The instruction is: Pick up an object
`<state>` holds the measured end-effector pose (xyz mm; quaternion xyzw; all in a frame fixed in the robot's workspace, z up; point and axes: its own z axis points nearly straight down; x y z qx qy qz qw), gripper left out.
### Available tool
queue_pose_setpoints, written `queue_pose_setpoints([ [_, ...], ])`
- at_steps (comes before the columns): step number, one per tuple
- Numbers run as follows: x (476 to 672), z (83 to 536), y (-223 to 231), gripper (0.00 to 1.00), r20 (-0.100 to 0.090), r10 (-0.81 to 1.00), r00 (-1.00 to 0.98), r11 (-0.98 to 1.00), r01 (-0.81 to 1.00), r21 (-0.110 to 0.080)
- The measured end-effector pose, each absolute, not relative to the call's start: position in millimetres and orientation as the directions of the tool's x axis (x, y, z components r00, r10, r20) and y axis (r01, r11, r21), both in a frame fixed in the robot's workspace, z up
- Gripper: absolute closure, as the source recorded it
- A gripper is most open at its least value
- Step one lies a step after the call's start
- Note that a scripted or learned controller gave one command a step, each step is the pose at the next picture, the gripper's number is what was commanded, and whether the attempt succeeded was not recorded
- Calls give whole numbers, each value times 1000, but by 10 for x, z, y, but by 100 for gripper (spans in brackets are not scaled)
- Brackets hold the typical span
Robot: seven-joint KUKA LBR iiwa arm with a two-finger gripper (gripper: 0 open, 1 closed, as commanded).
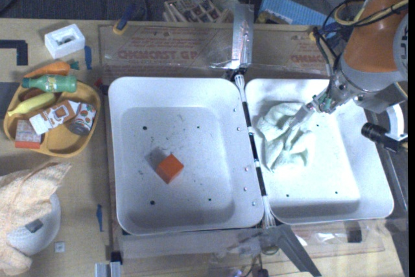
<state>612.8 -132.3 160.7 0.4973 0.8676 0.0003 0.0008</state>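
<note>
- Two shallow white bins side by side on the worktop (pixel 65 217): left bin (pixel 123 100), right bin (pixel 363 198).
- Orange block (pixel 171 168) lying alone near the middle of the left bin's floor, with a small grey patch touching its far-left side; well apart from the arm.
- Pale green crumpled cloth (pixel 282 136) bunched in the far-left part of the right bin, close to the wall shared with the left bin.
- Grey arm with orange band (pixel 379 19) reaching in from the right over the far-right corner of the right bin.
- Jaws (pixel 303 115) slanted down and leftward, tips buried in the folds at the cloth's far-right edge; touching the cloth, but open or closed cannot be told, nor whether any fabric sits between them.
- Yellow bowl (pixel 68 146) on the worktop at far left, heaped with a green bottle (pixel 52 83), a banana (pixel 29 104) and small cartons.
- White box (pixel 65 39) just beyond the bowl.
- Tan cloth (pixel 29 194) and a white rounded item at the near-left corner.
- Clear plastic sheet with reversed red lettering (pixel 149 52) along the far side of both bins.
</note>
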Motion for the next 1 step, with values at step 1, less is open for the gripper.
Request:
queue_pose_setpoints([
  [1, 6211, 924, -1410, 0, -8, 873, -488, 488, 873, 12],
])
